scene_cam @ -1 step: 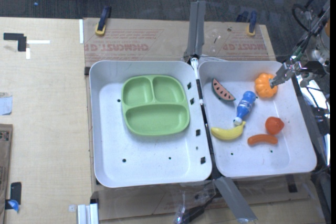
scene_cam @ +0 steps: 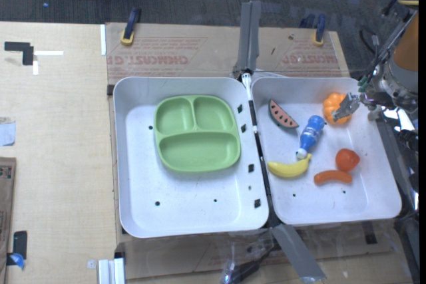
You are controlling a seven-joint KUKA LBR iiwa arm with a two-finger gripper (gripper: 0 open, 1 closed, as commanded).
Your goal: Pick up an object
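An orange pepper-like toy [scene_cam: 333, 105] is seen at the far right corner of the right bin [scene_cam: 373, 209], touching the gripper [scene_cam: 347, 105], which is reached in low from the right; whether it is clamped cannot be told. Nearer the camera from the fingers, a blue bottle [scene_cam: 311, 132], watermelon slice [scene_cam: 282, 114], banana [scene_cam: 289, 167] and tomato [scene_cam: 347, 158] are scattered. A green divided plate [scene_cam: 197, 133] is set in the left bin [scene_cam: 133, 163].

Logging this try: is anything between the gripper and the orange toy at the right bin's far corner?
Nothing visible. The gripper is already at the orange toy in the right bin. The blue bottle and the watermelon slice lie to the view's left, apart from it.
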